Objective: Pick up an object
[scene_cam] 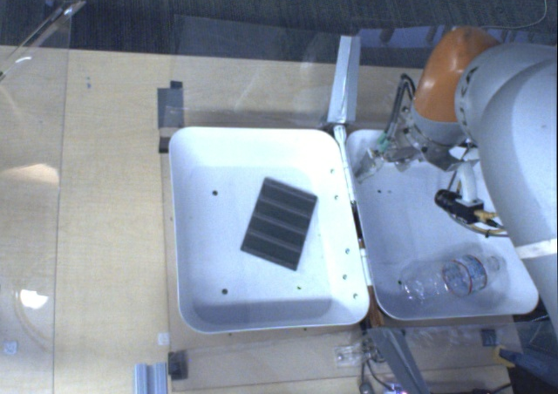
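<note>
Clear plastic, a bottle [449,277] lies at the near edge of the right bin [392,227]; a dark ridged slab [279,223] sits mid left bin [200,235]. The gripper [373,162] hangs at the right bin's far-left corner; whether it is open or closed we cannot tell.

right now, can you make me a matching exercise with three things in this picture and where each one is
Things:
1. dark grey ribbed rectangular panel
2. clear plastic bottle
3. end effector

Places:
a. near end of the right white bin
b. at the far left corner of the right white bin
c. middle of the left white bin

Pairs: 1-c, 2-a, 3-b
</note>
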Robot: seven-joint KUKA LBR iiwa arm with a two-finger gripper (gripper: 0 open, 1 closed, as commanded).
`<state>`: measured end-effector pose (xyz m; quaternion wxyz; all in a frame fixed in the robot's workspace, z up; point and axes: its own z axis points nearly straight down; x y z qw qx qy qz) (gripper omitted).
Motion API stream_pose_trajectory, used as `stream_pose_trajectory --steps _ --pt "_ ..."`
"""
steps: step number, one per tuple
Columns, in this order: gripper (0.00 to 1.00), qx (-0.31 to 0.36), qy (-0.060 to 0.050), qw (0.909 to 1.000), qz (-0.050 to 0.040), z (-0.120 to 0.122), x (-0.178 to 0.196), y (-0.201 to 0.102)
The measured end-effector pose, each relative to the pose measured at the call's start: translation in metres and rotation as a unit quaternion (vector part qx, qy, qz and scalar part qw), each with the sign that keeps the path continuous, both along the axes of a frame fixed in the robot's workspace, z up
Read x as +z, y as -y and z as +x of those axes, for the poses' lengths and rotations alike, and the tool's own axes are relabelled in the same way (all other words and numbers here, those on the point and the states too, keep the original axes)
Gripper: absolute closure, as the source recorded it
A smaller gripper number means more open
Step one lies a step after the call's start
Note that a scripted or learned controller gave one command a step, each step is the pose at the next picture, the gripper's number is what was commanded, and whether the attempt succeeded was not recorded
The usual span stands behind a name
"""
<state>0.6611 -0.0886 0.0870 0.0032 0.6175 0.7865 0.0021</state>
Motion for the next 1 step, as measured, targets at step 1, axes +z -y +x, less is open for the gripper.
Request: stream_pose_trajectory --steps 1 --pt "0.0 0.063 0.002 0.998 -0.0018 0.01 0.1015 0.1098"
